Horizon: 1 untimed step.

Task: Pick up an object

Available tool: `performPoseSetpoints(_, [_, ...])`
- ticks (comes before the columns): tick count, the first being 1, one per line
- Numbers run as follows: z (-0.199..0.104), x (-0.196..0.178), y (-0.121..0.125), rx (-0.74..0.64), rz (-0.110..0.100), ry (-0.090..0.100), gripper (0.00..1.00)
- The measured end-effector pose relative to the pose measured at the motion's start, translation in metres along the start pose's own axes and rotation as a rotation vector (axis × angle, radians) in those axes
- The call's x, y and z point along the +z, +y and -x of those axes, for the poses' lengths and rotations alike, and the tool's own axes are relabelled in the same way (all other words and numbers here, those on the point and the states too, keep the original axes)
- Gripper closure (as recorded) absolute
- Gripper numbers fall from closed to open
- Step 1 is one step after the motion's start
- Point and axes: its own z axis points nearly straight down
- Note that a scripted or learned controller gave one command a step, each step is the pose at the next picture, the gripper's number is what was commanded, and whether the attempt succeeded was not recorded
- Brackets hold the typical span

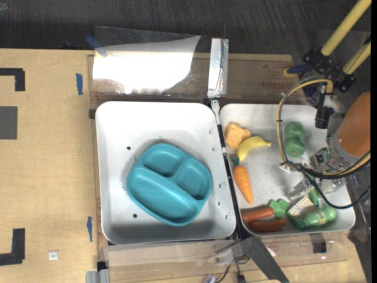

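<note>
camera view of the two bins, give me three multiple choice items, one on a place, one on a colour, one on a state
1. Where does the teal divided plate lie?
A. in the left bin
B. in the right bin
C. on the bench outside the bins

2. What colour is the toy that lies between the banana and the hot dog?
A. purple
B. orange
C. white

3. How does the teal divided plate sit?
A. stood on its edge
B. flipped face down
C. flat, compartments facing up

Answers:
1. A, the plate fills the middle of the left bin.
2. B, it is the orange carrot.
3. C, its three hollows show from above.
</note>
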Motion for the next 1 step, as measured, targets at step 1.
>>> performPoseSetpoints(1, [0.0015, -0.0030, 0.0312, 0.015, -0.031, 0.006, 0.00])
